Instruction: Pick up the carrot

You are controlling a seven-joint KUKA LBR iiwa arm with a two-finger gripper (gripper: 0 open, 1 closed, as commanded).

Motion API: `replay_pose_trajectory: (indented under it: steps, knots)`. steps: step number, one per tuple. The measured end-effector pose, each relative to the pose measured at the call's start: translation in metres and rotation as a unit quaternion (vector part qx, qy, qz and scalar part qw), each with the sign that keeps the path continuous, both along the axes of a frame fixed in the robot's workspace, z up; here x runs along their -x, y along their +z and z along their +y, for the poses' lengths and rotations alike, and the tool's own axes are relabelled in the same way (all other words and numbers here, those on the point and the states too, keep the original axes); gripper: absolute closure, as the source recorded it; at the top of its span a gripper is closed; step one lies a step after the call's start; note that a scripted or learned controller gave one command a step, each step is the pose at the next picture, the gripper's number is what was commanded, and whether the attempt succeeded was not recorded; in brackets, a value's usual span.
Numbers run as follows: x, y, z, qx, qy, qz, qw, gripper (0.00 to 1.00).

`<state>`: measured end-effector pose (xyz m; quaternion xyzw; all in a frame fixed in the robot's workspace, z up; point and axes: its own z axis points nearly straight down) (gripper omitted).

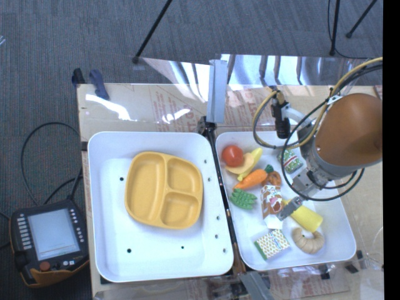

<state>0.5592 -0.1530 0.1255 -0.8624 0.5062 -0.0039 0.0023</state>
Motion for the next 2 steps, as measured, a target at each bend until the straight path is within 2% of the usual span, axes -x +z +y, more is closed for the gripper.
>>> replay_pose_trajectory:
  steps: [1,2]
  knots:
    - [0.023,-0.040,0.072,-0.0030,0.066,0.008,0.9978,0.00]
    - [-0.061,-0.039,0.067,-0.0024,0.104,0.005,0.9945,0.00]
